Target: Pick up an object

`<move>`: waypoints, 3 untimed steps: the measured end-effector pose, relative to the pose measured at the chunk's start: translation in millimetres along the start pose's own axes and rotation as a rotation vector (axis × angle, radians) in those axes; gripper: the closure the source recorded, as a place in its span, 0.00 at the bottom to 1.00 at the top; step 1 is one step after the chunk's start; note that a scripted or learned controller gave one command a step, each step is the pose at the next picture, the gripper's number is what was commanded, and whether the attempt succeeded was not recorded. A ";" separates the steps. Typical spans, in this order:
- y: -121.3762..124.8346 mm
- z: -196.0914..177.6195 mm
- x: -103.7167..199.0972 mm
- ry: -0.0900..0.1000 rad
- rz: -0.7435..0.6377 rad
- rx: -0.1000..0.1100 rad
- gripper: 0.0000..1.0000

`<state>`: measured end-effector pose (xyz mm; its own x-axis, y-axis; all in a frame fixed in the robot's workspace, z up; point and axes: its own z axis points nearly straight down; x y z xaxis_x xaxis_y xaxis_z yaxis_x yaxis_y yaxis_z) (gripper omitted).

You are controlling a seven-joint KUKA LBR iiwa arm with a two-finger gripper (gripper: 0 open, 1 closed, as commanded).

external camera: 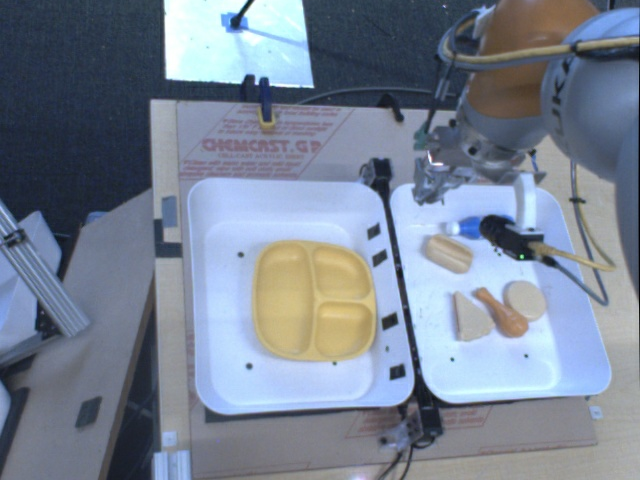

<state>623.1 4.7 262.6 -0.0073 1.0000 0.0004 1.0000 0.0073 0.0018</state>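
Bread roll lies in the right bin — beside it a wedge, a drumstick, a round biscuit and a blue-white tube. The tool hangs over the bin's far left corner, near the roll. The left bin holds a yellow divided plate.

yellow divided tray in left bin

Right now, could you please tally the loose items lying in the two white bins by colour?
Yellow: 1, the divided plate in the left bin.
Tan or beige: 3, the bread roll, the wedge and the round disc.
Orange-brown: 1, the drumstick.
White and blue: 1, the tube.
Total: 6.
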 end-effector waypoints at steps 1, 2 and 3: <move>-4.4 3.4 43.3 0.000 0.001 0.000 1.00; -7.7 28.1 93.2 0.000 0.001 0.001 1.00; -7.6 27.5 92.1 0.000 0.003 0.001 0.00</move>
